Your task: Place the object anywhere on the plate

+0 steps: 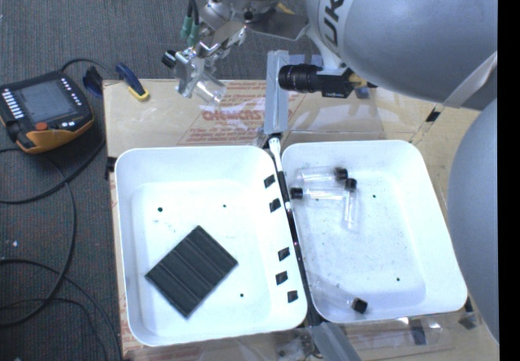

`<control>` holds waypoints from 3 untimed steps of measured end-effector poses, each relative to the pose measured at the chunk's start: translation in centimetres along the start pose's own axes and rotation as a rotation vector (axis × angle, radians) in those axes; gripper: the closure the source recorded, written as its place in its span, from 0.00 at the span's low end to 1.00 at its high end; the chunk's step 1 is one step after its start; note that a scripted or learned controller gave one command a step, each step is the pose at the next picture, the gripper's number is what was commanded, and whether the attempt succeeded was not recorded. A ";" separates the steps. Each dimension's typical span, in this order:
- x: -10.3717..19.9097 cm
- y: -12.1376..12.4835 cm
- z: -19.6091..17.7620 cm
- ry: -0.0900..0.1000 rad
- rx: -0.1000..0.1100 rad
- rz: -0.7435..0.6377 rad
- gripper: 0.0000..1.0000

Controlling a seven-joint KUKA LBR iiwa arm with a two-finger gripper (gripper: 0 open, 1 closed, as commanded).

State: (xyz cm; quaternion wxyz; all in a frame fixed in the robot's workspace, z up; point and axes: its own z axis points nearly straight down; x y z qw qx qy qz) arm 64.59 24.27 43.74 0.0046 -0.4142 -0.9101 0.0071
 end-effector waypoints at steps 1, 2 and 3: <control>2.3 -3.3 13.2 -0.001 -0.012 -0.116 1.00; 2.2 -3.3 12.4 0.001 -0.010 -0.113 1.00; -0.5 -1.1 9.5 -0.006 -0.016 -0.495 1.00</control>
